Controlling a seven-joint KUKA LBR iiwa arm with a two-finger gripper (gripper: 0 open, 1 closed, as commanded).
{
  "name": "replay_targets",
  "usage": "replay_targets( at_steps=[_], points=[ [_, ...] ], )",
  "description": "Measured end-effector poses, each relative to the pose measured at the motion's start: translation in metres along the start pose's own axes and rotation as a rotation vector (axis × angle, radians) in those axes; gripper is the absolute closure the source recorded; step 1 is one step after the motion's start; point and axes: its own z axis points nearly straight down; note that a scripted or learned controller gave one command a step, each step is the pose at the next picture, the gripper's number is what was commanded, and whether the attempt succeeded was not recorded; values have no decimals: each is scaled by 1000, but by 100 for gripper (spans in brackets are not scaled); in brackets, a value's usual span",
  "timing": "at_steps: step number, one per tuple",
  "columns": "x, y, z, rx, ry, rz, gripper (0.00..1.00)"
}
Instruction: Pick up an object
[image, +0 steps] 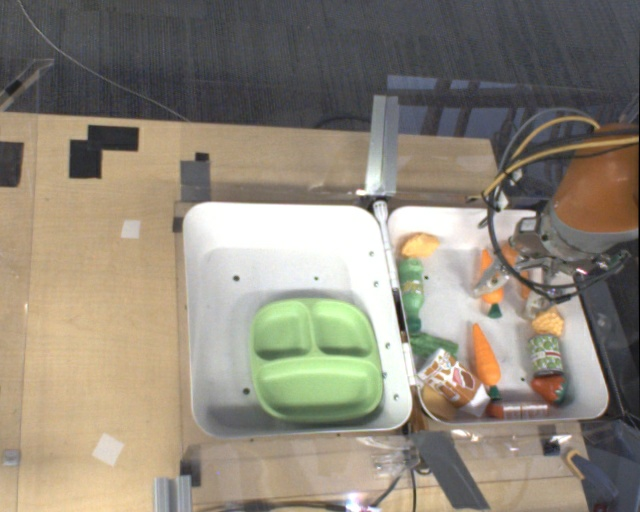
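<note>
**mo:** Camera view, what's there? Two glossy white bins on a wooden counter (90, 330); left bin (210, 300) has one smooth green three-section tray (315, 358).

**kit:** Right bin (455, 225) has toy food: one tapered orange carrot (485, 356), one crinkly snack bag (450, 378), one labelled can (545, 353). Jaws (522, 270) sit just above-right of the carrot; can't tell if they're spread or pinched.

The arm (600, 195) runs off the right edge and hides the right bin's (455, 222) far right corner; its gripper (525, 275) fingers are too blurred to read
</note>
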Motion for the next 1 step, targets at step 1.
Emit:
replay_targets(
  at_steps=[1],
  points=[
    [-14, 86, -3, 1, 1, 110, 0]
  ],
)
